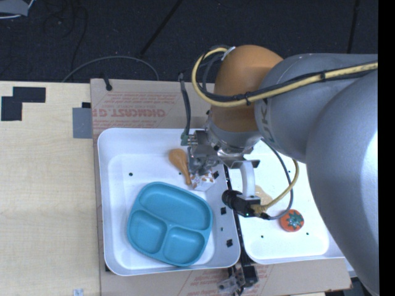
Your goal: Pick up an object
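Observation:
A blue divided plate (168,222) lies in the left bin (114,165), toward its front. Behind it a tan wooden spoon-shaped piece (179,161) rests near the bin's back right. My gripper (201,175) reaches down right beside that piece, just above the plate's far edge. A small brown and white thing (205,179) shows at the fingertips; whether it is gripped is unclear. In the right bin (308,246) sits a small orange ball with green marks (292,221).
The arm's orange band and grey body (296,103) cover most of the right bin. A tan scrap (263,195) peeks out beside the cable there. A cardboard sheet (136,106) lies under the bins, with pale bench to the left.

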`<state>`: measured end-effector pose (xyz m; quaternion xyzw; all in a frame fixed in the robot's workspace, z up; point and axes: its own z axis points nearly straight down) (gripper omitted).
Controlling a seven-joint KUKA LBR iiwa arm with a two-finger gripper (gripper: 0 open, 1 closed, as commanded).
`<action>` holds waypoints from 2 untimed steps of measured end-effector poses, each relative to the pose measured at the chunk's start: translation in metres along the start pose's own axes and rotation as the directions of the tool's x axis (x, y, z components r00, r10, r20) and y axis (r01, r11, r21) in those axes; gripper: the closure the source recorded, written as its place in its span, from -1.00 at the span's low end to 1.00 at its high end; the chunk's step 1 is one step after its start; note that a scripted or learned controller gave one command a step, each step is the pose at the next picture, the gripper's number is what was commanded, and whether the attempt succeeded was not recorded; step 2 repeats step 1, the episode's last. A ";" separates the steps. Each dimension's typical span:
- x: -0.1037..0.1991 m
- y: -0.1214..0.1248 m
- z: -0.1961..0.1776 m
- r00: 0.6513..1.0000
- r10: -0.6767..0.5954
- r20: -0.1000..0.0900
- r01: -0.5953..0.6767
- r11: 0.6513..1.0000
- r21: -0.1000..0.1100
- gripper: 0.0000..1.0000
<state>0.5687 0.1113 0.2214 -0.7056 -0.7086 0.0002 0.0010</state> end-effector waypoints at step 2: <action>-0.002 -0.001 0.001 1.000 0.001 0.002 -0.001 1.000 0.002 -1.00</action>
